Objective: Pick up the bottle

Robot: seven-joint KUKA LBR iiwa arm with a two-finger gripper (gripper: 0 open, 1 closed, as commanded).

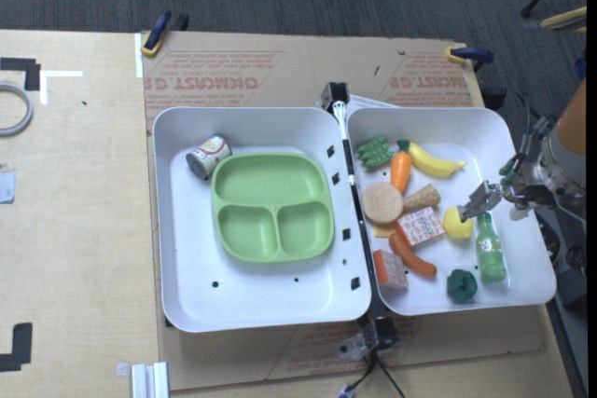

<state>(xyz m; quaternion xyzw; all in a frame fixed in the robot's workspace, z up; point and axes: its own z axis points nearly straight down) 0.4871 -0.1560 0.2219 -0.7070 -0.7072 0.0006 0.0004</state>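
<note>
The bottle [490,254] is small, clear green with a white label. It lies near the right wall of the right bin [522,292], its neck pointing up the view. My gripper [499,203] hovers just over the bottle's neck end, beside a yellow lemon [457,224]. Its fingers stand open, with nothing held between them. The grey arm [564,154] reaches in from the right edge.
The right bin also holds a banana [434,161], carrot [399,171], round bun [382,202], red-and-white box [422,226], sausage [412,256] and broccoli [462,284]. The left bin [177,275] holds a green divided plate [273,207] and a small can [207,156].
</note>
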